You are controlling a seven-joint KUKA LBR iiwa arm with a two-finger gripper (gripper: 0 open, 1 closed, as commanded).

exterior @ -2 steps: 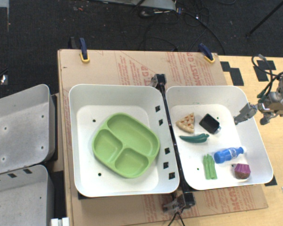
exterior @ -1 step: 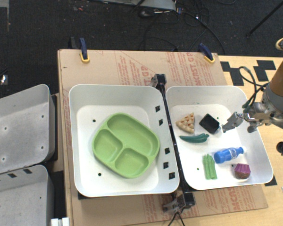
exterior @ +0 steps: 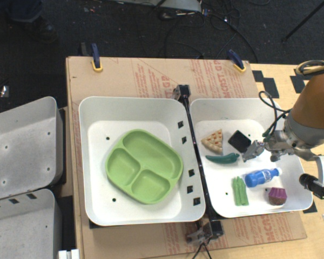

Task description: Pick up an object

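The right bin point(exterior: 227, 112) holds a pizza slice point(exterior: 213, 141), a black block point(exterior: 239, 141), a dark green pepper point(exterior: 223, 158), a blue bottle point(exterior: 261, 177), green beans point(exterior: 240, 191) and a purple object point(exterior: 276, 196). My gripper point(exterior: 255, 150) hangs low in this bin, just right of the black block and the pepper's tip and above the blue bottle. Nothing shows between its fingers.
The left bin point(exterior: 92, 117) holds a green divided plate point(exterior: 144, 167). White panels point(exterior: 21, 144) lie off the bench to the left. The arm with its orange band point(exterior: 313, 109) comes in over the right bin's right side.
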